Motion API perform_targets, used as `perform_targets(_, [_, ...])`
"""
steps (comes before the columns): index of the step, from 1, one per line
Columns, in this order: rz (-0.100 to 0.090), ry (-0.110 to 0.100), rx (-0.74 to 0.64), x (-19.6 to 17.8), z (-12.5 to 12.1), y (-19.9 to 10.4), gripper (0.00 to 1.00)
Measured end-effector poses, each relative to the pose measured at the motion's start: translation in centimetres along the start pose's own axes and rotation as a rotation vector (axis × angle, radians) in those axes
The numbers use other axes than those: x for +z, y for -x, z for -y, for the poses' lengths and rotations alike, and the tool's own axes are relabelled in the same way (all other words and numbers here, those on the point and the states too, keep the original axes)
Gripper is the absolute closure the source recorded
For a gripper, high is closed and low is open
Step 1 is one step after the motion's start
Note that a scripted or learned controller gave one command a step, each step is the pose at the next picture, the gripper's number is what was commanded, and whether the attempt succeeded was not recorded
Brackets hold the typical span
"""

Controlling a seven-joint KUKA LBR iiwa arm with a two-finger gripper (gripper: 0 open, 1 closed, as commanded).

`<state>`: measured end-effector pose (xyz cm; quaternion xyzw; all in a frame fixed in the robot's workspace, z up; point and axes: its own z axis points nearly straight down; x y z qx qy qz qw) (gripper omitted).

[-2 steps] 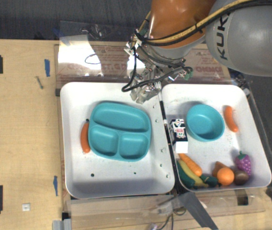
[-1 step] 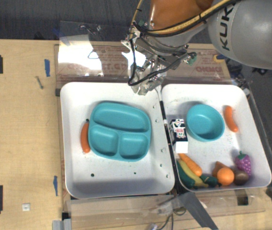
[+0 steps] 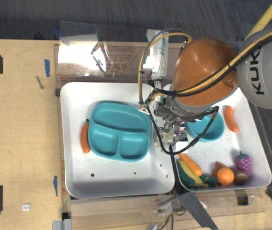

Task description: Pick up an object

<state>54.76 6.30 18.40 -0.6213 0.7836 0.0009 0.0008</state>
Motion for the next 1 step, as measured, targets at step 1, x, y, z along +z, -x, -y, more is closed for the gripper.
perform_targets(1, [0.001, -0.003, -0.001, -0.16, 0.05, 0.09, 0.00])
